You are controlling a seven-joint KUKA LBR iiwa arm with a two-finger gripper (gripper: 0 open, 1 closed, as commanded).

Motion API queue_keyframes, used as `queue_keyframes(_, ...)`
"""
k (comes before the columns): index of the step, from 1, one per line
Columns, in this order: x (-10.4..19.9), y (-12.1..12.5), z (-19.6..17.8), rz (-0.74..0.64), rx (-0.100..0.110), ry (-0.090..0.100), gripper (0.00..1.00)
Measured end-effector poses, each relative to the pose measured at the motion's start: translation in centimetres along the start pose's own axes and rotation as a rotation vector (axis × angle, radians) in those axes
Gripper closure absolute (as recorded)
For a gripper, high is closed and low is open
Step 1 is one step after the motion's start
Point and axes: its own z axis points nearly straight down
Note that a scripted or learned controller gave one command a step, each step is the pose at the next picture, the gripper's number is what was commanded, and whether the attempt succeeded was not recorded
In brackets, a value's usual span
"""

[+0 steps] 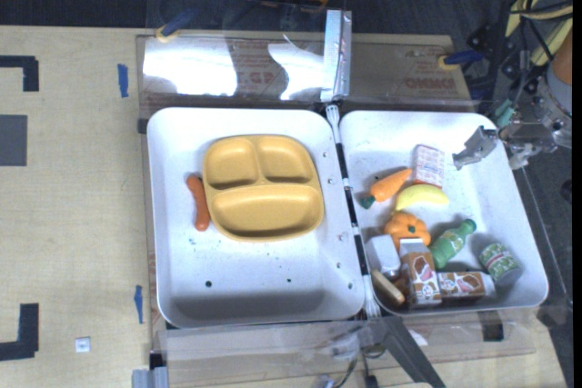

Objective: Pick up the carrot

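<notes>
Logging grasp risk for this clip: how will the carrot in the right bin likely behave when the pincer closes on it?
The carrot looks like a stiff, light plastic toy. Its tapered, rounded body could slip out of a pinch or roll. It lies beside the banana, so a push would probably nudge that too. The pincer hangs to its right.

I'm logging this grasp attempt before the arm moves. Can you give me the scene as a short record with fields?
target: carrot, right bin, upper left part, lying tilted
touching target: banana, just below it
other right bin items: pink packet, orange fruit, green bottle, green can, brown carton
left bin: yellow divided plate, with a sausage along its left side
end effector: over right bin's upper right corner, apart from the carrot
held: nothing seen
</notes>
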Motion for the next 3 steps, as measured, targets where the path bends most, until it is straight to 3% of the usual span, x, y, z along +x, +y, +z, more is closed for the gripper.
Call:
queue_keyframes(1, 3.3, -2.0, 9.3, 0.116, 0.0, 0.0, 0.0)
queue_keyframes(2, 2.0, -1.9, 17.5, 0.186, -0.006, 0.0, 0.0)
queue_keyframes(3, 1.4, -2.9, 12.8, 0.306, -0.003, -0.001, 0.0)
